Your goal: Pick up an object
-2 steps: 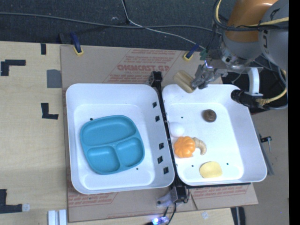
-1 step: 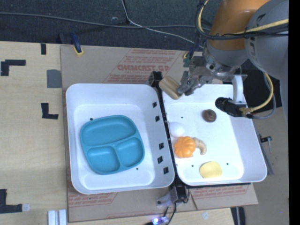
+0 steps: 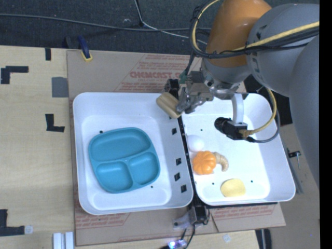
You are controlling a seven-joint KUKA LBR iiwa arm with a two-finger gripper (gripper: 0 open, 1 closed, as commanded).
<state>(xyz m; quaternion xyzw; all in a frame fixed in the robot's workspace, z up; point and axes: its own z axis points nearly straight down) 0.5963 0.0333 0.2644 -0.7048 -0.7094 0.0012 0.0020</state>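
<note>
Gripper [image 3: 179, 104] sits over the divider between the two bins, near their far edge, with a tan block [image 3: 167, 105] between its fingers, so it's clenched on that. Block hangs tilted, just over the left bin's [image 3: 83, 113] far right corner. Left bin has a blue divided plate [image 3: 124, 158], flat, centre. Right bin [image 3: 280, 154] has a white ball [image 3: 196, 142] against the divider, an orange pumpkin [image 3: 204, 162] just below it touching a beige curved piece [image 3: 222, 161], and a yellow lump [image 3: 233, 187] near the front wall. Black part [image 3: 228, 127] on a cable hangs above the right bin.
</note>
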